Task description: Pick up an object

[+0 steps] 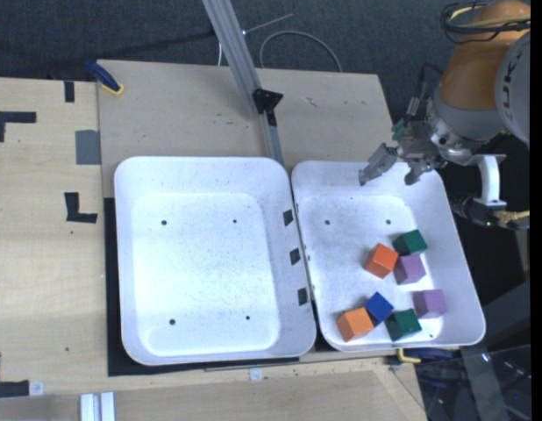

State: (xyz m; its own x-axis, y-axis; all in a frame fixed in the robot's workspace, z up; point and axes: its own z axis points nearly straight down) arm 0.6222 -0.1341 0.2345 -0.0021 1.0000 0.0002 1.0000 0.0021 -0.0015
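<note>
My gripper (395,171) hangs over the far rim of the right bin (341,202), fingers spread open with nothing between them. Several small blocks lie in the near right part of that bin: a green block (411,241), an orange block (381,260), a purple block (411,268), another purple block (430,303), a blue block (379,306), a second orange block (355,323) and a second green block (403,324). The gripper is well above and behind all of them.
The left bin (205,261) sits beside the right one, sharing a middle rim. A grey metal pole (240,55) slants over the bench behind the bins. The arm's orange band (481,60) is at the upper right.
</note>
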